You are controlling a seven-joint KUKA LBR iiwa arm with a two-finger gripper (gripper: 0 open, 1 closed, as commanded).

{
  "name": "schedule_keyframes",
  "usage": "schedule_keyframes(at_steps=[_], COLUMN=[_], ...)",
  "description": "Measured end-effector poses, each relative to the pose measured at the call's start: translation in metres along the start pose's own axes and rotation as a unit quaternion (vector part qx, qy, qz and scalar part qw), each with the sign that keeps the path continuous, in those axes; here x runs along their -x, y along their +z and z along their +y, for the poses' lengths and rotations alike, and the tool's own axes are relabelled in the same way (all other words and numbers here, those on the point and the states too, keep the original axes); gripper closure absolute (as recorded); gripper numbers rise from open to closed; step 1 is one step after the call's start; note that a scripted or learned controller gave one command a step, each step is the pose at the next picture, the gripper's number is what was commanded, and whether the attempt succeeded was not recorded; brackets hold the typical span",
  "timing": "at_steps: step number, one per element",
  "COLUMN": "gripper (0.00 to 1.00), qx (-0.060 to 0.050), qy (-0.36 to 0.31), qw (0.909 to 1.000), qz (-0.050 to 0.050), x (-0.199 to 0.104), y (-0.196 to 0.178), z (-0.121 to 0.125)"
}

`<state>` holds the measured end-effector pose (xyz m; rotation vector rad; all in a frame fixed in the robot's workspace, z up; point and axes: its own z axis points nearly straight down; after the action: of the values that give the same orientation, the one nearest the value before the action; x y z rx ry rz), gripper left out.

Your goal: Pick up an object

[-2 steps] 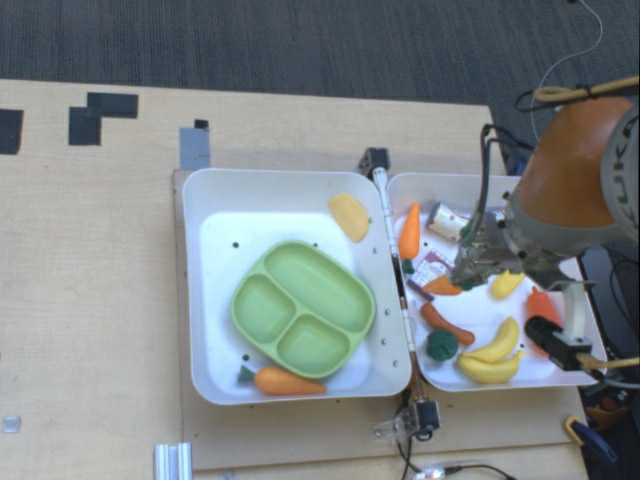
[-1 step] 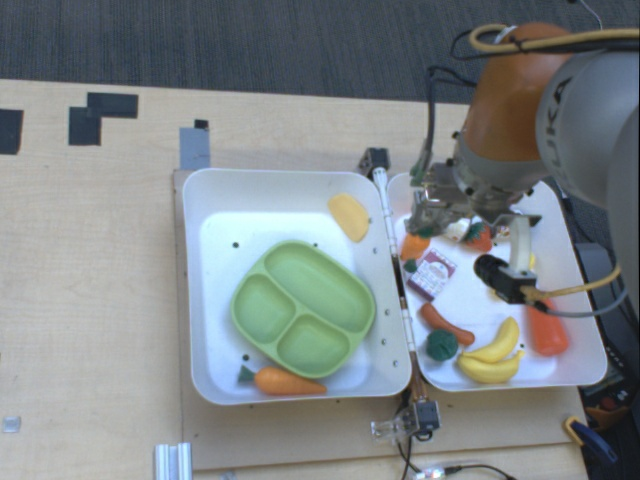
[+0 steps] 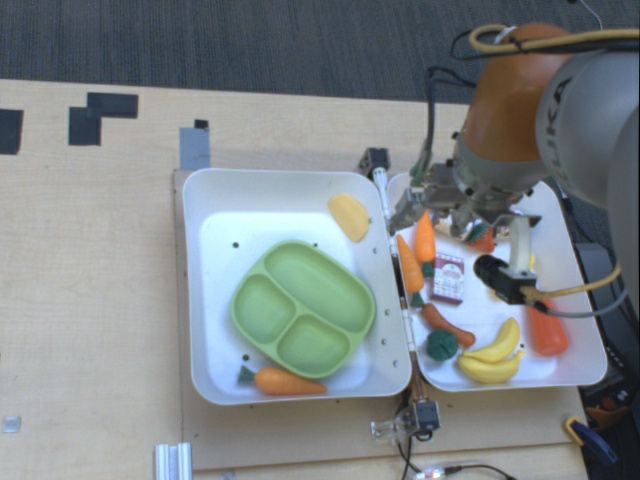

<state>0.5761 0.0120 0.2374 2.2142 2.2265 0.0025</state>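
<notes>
Where grey carpet (image 3: 250, 18) ends, a wooden bench (image 3: 90, 298) bears two bins (image 3: 200, 298).

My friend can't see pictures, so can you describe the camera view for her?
A grey and orange robot arm reaches over the right white bin, which holds toy carrots, a banana and a small box. The left bin holds a green divided plate, a carrot and a yellow piece.

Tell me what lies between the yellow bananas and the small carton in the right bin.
In the camera view, a reddish-brown sausage-like piece lies between the carton and the bananas, beside a dark green ball.
</notes>
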Motion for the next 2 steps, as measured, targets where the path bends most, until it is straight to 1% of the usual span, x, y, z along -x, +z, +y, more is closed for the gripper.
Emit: schedule_keyframes(at_steps=[1,2], gripper=[0.0,0.0], qx=[-0.001,0.002], qy=[0.001,0.002], qw=[1.0,1.0], qz=[0.0,0.0], x=[0.058,0.105], y=[0.053,0.15], z=[-0.043,-0.088])
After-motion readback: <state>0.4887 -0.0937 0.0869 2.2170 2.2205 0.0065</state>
